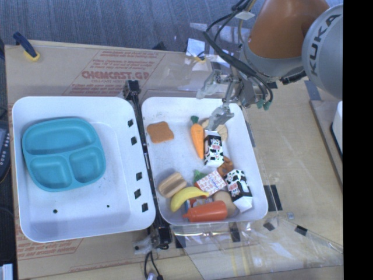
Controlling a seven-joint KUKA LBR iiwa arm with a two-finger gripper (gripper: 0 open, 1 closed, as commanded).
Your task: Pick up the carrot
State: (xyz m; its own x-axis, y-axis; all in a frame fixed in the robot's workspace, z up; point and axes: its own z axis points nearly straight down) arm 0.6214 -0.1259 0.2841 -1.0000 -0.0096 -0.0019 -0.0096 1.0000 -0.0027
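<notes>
The carrot [198,140], orange with a green top, lies lengthwise in the upper middle of the right bin [169,156], its green end pointing to the far side. My gripper [220,118] hangs just right of the carrot's green end, over the bin's far right part. It is close to the carrot, and nothing is visibly held in it. A cow-patterned milk carton [214,149] lies against the carrot's right side.
An orange toast slice [160,132] lies left of the carrot. A bun [172,184], a banana [186,197], a red sausage-like piece [205,212] and a second carton [238,186] crowd the near side. A blue divided plate [63,153] sits in the left bin [87,214].
</notes>
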